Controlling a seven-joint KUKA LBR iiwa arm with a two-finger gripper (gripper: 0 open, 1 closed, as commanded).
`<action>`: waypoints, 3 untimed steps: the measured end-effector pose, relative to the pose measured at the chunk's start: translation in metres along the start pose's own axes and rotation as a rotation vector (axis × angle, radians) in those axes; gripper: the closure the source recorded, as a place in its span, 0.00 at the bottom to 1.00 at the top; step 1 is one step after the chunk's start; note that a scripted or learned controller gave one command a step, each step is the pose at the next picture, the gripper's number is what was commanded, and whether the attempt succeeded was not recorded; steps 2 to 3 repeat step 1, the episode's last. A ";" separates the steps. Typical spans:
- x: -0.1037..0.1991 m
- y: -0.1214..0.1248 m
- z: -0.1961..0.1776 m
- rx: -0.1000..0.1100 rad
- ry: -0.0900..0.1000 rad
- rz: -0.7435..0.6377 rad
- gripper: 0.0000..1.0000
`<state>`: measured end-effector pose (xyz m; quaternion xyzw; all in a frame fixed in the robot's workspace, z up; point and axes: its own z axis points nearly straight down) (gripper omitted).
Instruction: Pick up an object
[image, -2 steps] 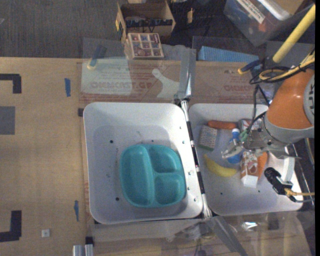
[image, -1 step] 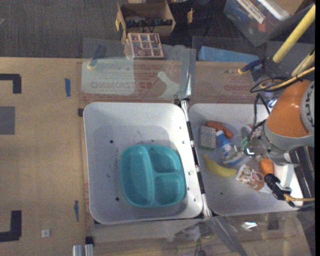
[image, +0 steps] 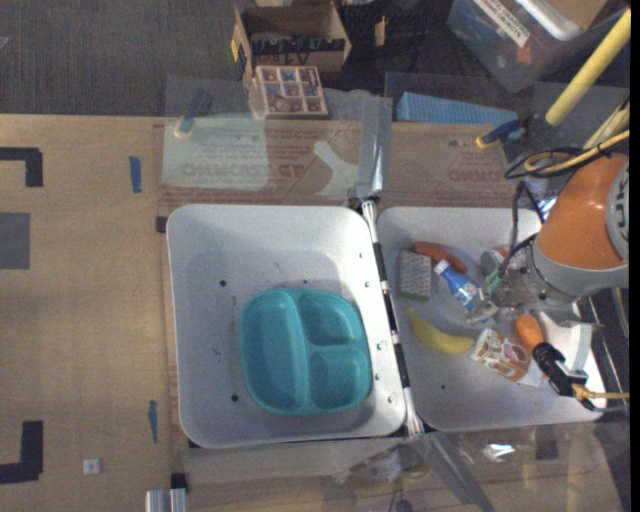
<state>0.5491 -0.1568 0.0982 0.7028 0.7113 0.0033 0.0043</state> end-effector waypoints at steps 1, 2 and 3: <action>0.113 0.067 -0.101 0.010 0.001 0.027 1.00; 0.113 0.067 -0.101 0.010 0.001 0.027 1.00; 0.113 0.067 -0.101 0.010 0.001 0.027 1.00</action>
